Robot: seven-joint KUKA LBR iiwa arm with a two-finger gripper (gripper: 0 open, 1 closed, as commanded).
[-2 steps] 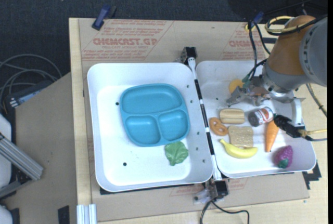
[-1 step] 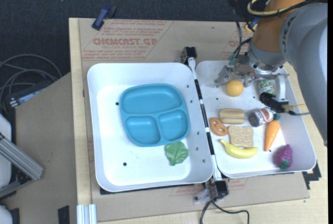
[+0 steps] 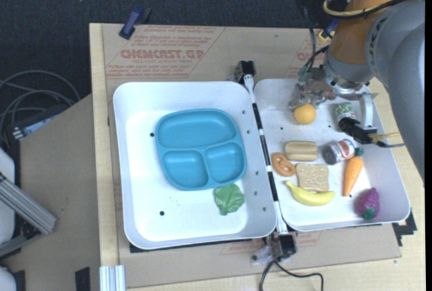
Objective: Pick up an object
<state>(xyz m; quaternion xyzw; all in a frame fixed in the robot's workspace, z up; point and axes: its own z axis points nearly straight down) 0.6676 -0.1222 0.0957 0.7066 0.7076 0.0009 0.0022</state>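
My gripper (image 3: 308, 96) hangs low over the far left part of the right bin (image 3: 391, 181). Directly below it, touching or nearly touching, lies a small orange fruit (image 3: 305, 115). Nearer the front of that bin lie a bread roll (image 3: 301, 150), a pretzel (image 3: 282, 165), a cracker (image 3: 312, 177), a banana (image 3: 310, 196), a carrot (image 3: 352, 175), a purple grape bunch (image 3: 368, 202) and a small can (image 3: 337, 151). A green-labelled item (image 3: 343, 110) sits just right of the orange fruit.
The left bin (image 3: 131, 148) holds a blue divided plate (image 3: 200, 148) and a green lettuce leaf (image 3: 229, 198) by its front right corner. A ridge with black clips separates the two bins. The grey arm comes in from the upper right.
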